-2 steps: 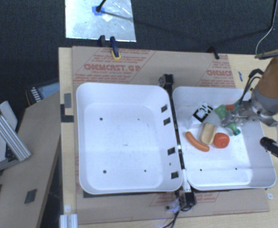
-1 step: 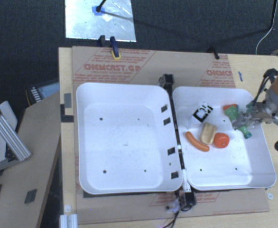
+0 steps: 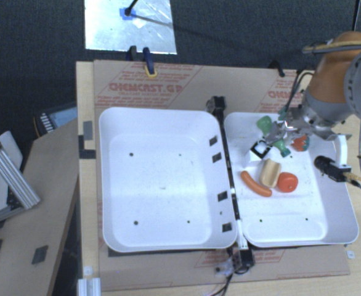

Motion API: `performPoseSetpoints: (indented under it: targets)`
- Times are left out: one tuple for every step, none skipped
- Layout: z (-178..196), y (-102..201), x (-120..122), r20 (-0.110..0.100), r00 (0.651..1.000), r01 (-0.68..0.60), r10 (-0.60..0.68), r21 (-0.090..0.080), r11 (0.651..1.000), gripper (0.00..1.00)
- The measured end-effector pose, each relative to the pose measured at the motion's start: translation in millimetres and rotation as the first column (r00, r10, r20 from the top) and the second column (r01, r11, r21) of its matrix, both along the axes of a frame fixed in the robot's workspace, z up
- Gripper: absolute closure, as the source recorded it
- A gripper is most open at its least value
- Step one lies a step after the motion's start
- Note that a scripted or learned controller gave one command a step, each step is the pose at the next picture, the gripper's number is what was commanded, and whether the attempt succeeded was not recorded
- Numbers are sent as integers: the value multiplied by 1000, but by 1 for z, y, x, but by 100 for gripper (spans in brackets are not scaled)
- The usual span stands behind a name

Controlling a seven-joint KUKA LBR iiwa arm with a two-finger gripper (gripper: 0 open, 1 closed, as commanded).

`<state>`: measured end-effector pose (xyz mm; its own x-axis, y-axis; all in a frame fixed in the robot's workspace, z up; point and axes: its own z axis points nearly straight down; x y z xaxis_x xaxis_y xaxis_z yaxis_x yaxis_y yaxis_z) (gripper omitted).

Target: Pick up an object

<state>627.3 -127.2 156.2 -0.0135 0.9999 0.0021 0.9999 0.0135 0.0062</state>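
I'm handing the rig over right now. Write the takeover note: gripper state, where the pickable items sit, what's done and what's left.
Gripper: low over the back of the right bin, among the objects there; the view does not settle whether it grips anything.
Items, all in the right bin: green piece and a small red piece beside the gripper; orange carrot-like stick, tan block and red tomato-like ball grouped nearer the bin's middle.
Left bin: white, next to the right one.
Done: arm brought to the objects.
Left: confirm a grasp and lift one object clear.
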Motion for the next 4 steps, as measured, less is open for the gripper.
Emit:
performPoseSetpoints:
  targets:
    - [-29,43,-29,-2,1000,7,-7,-3,1000,100]
    - [39,81,-46,0,1000,5,-5,-1,1000,100]
    - [67,111,-45,-2,1000,6,-6,-1,1000,100]
    - [27,77,-84,-8,1000,13,-13,-4,1000,100]
